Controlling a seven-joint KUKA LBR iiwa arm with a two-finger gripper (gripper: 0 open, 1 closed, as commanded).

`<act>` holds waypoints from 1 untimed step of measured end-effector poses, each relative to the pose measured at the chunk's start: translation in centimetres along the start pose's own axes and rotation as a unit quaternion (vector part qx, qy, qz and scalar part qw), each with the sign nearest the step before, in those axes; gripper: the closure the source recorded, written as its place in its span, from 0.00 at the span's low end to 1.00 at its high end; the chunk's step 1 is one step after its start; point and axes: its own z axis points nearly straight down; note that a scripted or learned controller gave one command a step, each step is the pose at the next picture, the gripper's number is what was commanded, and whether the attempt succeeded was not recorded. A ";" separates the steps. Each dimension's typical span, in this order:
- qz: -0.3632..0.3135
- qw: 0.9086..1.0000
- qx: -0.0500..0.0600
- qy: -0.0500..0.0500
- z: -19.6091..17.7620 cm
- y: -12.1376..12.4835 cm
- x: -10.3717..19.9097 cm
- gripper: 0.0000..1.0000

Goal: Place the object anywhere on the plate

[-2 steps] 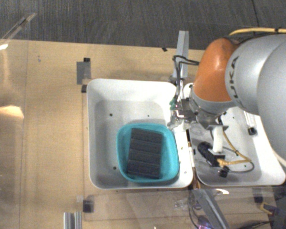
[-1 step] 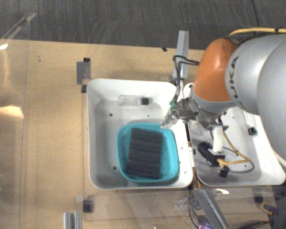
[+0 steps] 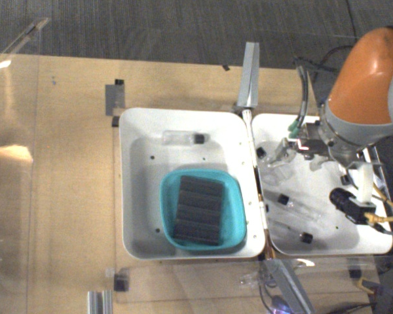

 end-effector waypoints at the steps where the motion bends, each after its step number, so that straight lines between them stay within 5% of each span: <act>1: -0.004 1.000 -0.003 -0.001 -1.1 0.2 0.1 1.00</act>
